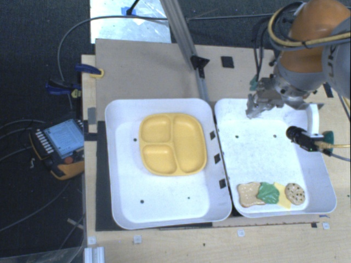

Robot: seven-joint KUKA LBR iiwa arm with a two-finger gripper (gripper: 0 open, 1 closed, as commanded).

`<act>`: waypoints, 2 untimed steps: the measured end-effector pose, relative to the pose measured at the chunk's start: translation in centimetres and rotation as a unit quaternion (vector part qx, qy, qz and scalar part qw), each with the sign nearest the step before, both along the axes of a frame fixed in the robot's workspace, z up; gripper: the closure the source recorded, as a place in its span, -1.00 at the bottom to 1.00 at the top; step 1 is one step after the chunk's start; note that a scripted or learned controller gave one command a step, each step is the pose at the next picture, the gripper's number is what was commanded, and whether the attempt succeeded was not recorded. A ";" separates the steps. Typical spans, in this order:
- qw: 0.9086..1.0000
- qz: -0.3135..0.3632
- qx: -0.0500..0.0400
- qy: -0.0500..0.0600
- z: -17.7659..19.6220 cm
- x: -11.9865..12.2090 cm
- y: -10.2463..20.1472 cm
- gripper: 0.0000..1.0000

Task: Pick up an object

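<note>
Several toy food pieces lie along the near edge of the right bin [271, 152]: a tan toast slice [249, 194], a green leafy piece [268, 192], a flat yellow slice [283, 200] and a speckled cookie [295, 193]. A yellow divided plate [173, 144] sits in the left bin [118, 169]. My gripper [253, 110] hangs over the far left corner of the right bin, well away from the food pieces. Nothing is visibly held in it.
A black cylinder with a white bracket [305, 135] juts over the right bin's right side, attached to the arm. A slanted metal pole [184, 34] crosses the bench behind the bins. Cables and a handheld unit [59, 142] lie off the bench at left.
</note>
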State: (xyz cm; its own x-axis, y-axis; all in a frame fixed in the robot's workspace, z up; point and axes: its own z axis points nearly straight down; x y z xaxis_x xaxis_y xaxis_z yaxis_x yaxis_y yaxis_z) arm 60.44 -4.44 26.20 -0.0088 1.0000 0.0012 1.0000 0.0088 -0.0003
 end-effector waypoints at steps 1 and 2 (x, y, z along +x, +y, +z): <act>1.000 0.000 0.000 0.001 -1.8 -1.7 5.1 1.00; 1.000 0.001 0.000 0.000 -2.4 -2.9 10.1 1.00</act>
State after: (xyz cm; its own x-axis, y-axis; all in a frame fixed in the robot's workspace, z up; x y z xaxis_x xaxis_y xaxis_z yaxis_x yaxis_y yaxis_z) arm 57.55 5.64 23.81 -0.0100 0.9999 0.0020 1.0000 0.0100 -0.0006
